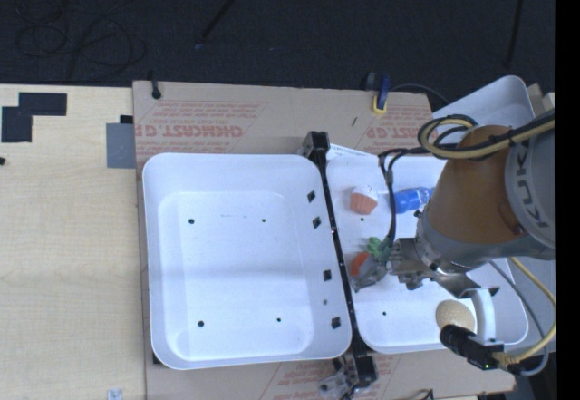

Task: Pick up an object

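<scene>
Down in the right bin [399,335], the claw [385,267] sits low near that bin's left wall, among a small cluster of things; whether it is apart or together I cannot tell, since the wrist and a dark cable cover it. Just at its left lie a green piece [376,248] and an orange-red piece [360,262], touching or nearly touching each other, close to the black divider [331,235] where the two bins meet. Whether either is gripped cannot be made out.

Farther up the same bin rest a pink block [363,202] and, to its right, a blue object [410,200], apart from each other and partly near the arm [480,199]. A pale round object [455,314] lies near the bin's lower right, beside a white bracket on the arm.

The arm's orange band covers much of the right bin's right half, so open floor there shows mainly along the lower edge. The left bin [236,253] has its whole floor open, rim to rim. Both bins sit on cardboard [227,121] on the tabletop [63,253].
</scene>
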{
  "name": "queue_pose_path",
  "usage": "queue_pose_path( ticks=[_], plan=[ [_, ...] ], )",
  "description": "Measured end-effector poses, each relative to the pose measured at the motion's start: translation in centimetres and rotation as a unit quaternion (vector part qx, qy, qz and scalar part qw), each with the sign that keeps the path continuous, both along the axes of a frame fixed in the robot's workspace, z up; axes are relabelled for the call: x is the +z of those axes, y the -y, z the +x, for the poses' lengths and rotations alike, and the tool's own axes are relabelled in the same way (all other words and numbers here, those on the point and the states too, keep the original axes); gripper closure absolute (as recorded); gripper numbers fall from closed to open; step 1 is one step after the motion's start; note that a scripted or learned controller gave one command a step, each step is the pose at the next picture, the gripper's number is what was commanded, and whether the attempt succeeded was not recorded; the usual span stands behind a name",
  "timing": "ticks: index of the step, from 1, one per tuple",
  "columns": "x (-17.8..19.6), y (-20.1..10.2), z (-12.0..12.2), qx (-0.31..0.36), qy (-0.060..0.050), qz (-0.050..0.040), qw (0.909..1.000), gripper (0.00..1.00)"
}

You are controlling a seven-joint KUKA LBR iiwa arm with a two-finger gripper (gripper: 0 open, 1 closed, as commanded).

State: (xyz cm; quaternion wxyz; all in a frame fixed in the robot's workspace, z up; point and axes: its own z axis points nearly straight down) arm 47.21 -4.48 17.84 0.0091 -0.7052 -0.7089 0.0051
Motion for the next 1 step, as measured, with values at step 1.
queue_pose_path(
  ticks=[1],
  plan=[
    [-4.86, 6.31, 8.31, -0.004, 0.007, -0.0040, 1.0000, 0.00]
  ],
)
